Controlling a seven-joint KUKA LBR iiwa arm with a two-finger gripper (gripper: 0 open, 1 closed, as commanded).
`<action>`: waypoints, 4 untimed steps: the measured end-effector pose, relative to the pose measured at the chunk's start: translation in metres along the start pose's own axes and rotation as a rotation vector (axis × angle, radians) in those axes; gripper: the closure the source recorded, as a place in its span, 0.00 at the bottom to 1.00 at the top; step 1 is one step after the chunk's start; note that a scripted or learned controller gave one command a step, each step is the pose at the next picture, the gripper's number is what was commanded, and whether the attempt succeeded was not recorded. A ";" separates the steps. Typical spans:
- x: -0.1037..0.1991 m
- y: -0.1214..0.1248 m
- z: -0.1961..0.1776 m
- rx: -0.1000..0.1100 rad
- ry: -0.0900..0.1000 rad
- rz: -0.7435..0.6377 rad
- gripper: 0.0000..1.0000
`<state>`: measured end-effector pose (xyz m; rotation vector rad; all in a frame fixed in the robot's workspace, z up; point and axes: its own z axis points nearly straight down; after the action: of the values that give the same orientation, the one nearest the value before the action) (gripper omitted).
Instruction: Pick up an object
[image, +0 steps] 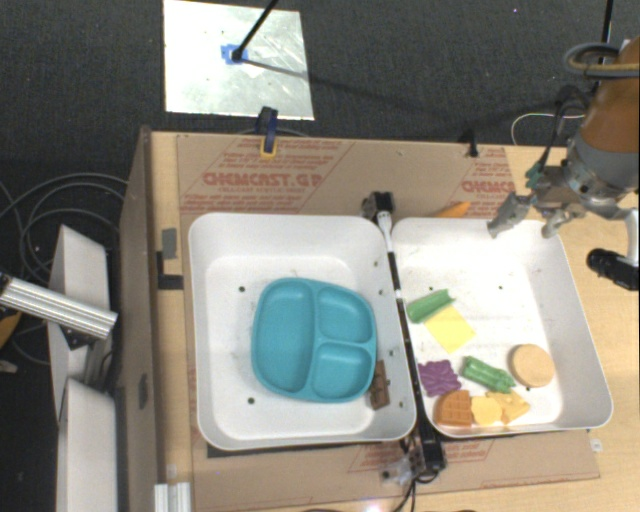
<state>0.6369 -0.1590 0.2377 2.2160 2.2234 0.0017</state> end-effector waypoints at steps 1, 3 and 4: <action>0.003 -0.083 0.066 0.013 0.004 0.005 0.00; 0.053 -0.149 0.152 -0.002 0.002 0.004 0.00; 0.028 -0.070 0.152 -0.007 -0.002 -0.002 0.00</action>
<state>0.5675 -0.1311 0.0858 2.2093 2.2204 0.0070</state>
